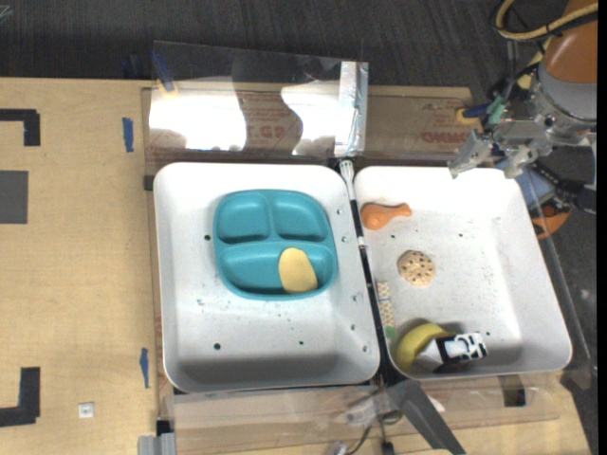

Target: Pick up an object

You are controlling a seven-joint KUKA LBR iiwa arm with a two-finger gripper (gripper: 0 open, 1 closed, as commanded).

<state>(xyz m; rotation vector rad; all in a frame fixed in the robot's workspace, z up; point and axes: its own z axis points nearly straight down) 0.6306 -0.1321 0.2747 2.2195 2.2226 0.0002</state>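
Dark carpet runs along the far side; light wood bench [76, 282] fills the left, with black tape corner marks near its left edge and small blue tape bits near the bins.

Left bin [190, 344]: teal divided plate [275, 242] sits toward the far-middle of the bin floor. Yellow oval piece [298, 271] lies in the plate's near-right compartment. Rest of the bin floor is bare white with a few dark specks.

Behind the left bin, along its far edge: a clear plastic sheet [247, 112] stands upright, glare on it, silvery strip at its right end. Brown cardboard [417, 121] runs behind the right bin's far edge.

Right bin [531, 282]:
- orange carrot-shaped toy [383, 214] near the far-left corner, just beside the left wall
- round speckled cookie [415, 267] mid-floor, left of centre, apart from the carrot
- yellow banana [415, 341] at the near edge, left side
- small black-and-white object [461, 347] touching or just beside the banana's right end, can't tell which

Gripper [493, 155] hangs over the right bin's far-right corner, above the rim, well apart from every object in the bin. Arm [573, 64] with its orange band comes in at the top right, yellow cable looped above. Jaws: can't tell how they stand, too cluttered and small. Nothing visible between them.
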